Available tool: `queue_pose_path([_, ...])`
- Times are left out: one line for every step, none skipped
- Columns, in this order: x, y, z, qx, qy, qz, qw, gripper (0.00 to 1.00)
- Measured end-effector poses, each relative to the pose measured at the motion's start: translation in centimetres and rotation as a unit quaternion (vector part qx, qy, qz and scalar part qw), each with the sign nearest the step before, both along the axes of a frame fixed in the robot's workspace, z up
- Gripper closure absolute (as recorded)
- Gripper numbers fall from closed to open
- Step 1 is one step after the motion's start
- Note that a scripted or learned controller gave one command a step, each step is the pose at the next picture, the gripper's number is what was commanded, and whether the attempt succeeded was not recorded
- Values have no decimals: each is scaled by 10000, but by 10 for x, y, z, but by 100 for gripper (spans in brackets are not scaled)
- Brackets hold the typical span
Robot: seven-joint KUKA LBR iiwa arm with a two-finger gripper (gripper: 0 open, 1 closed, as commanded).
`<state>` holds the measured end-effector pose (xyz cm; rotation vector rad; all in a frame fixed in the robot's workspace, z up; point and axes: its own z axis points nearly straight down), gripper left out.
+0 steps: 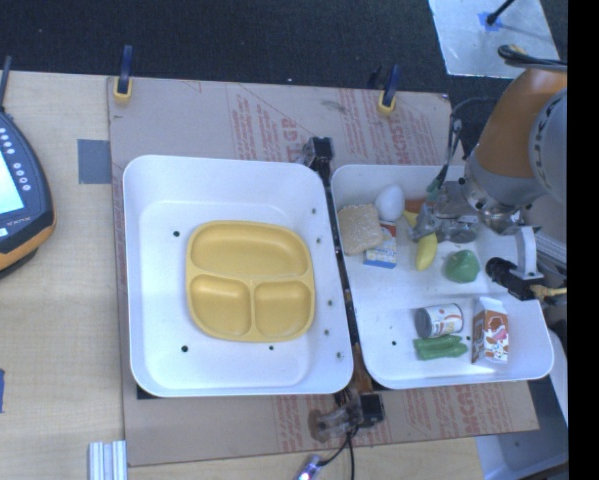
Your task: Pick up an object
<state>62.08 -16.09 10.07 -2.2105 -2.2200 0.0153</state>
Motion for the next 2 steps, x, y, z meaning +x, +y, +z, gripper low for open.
queue_pose_path([2,71,92,12,-57,-3,10000,100])
queue_pose_path([-35,152,121,5,-42,8,10000,100])
